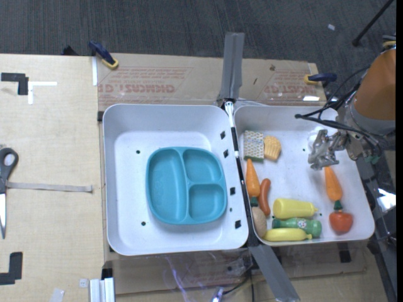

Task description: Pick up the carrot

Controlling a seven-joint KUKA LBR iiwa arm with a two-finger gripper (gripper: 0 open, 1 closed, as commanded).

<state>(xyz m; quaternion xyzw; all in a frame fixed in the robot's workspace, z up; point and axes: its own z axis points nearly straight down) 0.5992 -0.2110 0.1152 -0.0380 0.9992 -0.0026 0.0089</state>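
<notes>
Arm [378, 93]: cut off at right edge. Right bin [296, 121]: carrot [332, 184] lies near right wall, long axis near vertical, green end toward tomato [340, 222]. Gripper [322, 155]: just above carrot; finger state indiscernible

Even, bright overhead light; soft shadows under the bin rims. Left of the hand [322, 151] the white bins [119, 187] glare mildly. Focus is slightly soft throughout.

Grey arm [365, 121] with an orange band [380, 87], black cables (looped), metallic gripper [321, 153].
</notes>
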